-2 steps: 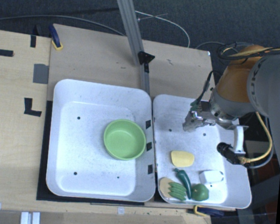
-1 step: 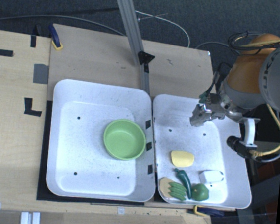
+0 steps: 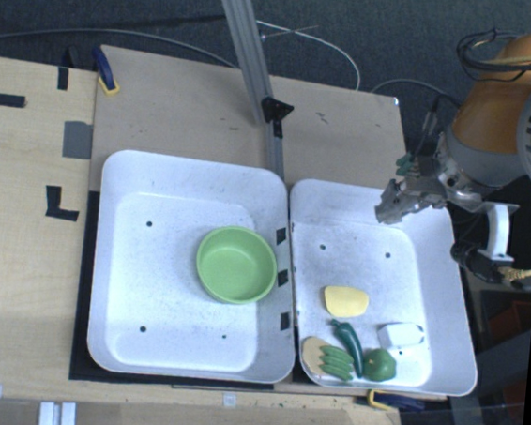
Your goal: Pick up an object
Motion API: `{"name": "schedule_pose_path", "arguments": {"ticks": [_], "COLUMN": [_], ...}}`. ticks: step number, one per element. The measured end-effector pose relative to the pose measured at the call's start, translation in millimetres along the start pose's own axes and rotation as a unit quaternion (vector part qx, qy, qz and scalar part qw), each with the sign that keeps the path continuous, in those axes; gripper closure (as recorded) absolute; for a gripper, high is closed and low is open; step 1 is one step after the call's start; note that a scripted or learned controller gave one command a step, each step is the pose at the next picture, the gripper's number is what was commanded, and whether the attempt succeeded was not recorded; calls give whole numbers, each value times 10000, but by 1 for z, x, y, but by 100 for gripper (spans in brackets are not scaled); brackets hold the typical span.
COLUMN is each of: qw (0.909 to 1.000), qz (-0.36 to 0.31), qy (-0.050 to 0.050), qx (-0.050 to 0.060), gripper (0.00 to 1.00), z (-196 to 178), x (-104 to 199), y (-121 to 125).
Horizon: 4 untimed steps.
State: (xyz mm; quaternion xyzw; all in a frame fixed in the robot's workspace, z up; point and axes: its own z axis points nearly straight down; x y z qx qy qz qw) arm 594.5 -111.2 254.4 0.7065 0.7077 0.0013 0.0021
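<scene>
A green bowl (image 3: 235, 265) sits in the left bin (image 3: 135, 193). In the right bin (image 3: 357, 235), near its front, lie a yellow rounded object (image 3: 345, 301), a white object (image 3: 401, 336), a dark green stalk-like piece (image 3: 349, 343), a green ball (image 3: 380, 365) and a light green ribbed item (image 3: 333, 361). My gripper (image 3: 390, 209) hangs over the far edge of the right bin, well apart from these objects, with nothing visible between its fingers.
A grey metal pole (image 3: 250, 50) slants across the back of the bench toward the gap between the bins. Cables (image 3: 312, 42) run along the dark floor behind. The arm's orange-banded body (image 3: 499, 99) stands at the right.
</scene>
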Motion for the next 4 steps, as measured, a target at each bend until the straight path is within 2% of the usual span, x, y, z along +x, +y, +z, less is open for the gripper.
{"name": "schedule_pose_path", "arguments": {"ticks": [1,2,3,4], "qw": [10000,10000,10000,10000], "qz": [-23,-20,-19,-31], "qy": [13,10,10,9], "qx": [31,47,43,43], "gripper": [100,100,100,100], "z": [-2,15,20,27], "x": [55,105,148,209], "y": [-21,-39,-48,-60]}}
